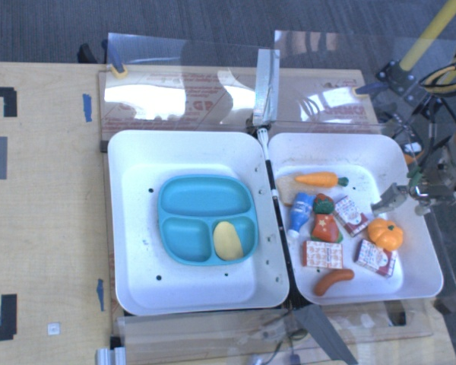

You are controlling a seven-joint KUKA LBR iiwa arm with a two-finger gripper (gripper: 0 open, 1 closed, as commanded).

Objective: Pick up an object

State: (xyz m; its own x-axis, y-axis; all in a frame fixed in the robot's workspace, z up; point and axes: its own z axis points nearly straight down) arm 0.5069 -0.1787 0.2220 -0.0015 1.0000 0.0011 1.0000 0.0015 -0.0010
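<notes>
Camera view looks down on two white bins side by side on the bench. The left bin (pixel 129 204) holds a blue divided tray (pixel 201 200), and a yellow lemon-like piece (pixel 228 241) lies in the tray's lower right compartment.

The right bin (pixel 418 276) holds the toy food. An orange carrot (pixel 317 179) lies near the far wall, its long axis almost left to right, with the green top at the right end. A blue bottle (pixel 300 212) lies below it, its long axis sloping slightly, the white cap toward the lower left. Just beside the bottle is a red and green piece (pixel 326 223), maybe a strawberry. Three small red-and-white cartons (pixel 323 255) lie around it. A small orange pumpkin (pixel 386 234) sits at the right, touching one carton. A brown sausage (pixel 334 280) lies close to the near wall, its long axis rising a little toward the right.

The gripper (pixel 395 196) is over the right side of this bin, above the pumpkin, and nothing is seen between its parts. Whether it is spread or pressed together I cannot tell.
</notes>
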